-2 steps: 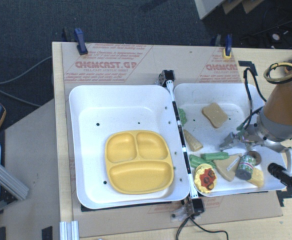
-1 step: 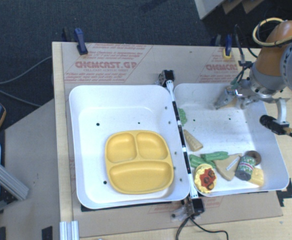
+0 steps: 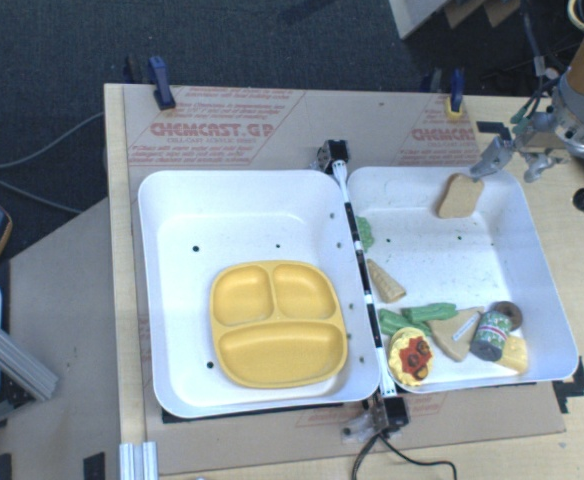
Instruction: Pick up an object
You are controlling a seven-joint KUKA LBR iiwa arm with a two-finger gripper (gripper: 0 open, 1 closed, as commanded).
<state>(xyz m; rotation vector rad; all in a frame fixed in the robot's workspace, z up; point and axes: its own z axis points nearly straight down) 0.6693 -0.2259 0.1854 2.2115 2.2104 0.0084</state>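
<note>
My gripper point(image 3: 514, 162) hangs over the far right corner of the right bin point(image 3: 532, 238), its two fingers spread open with nothing between them. A tan bread slice point(image 3: 459, 197) lies just below and left of the left fingertip point(image 3: 490, 162), apart from it. Along the bin's near side lie a round pizza piece point(image 3: 411, 355), green beans point(image 3: 419, 315), a tan wedge point(image 3: 456, 333), a small can point(image 3: 491, 334) and a yellow cheese block point(image 3: 513, 353). A tan cone-shaped piece point(image 3: 385, 281) and a small green item point(image 3: 364, 233) lie by the dividing wall.
A yellow divided plate point(image 3: 275, 323) lies in the left bin point(image 3: 172, 218). Blue clamps point(image 3: 159, 80) hold the cardboard backing at the bench's far edge. The middle of the right bin floor is bare white.
</note>
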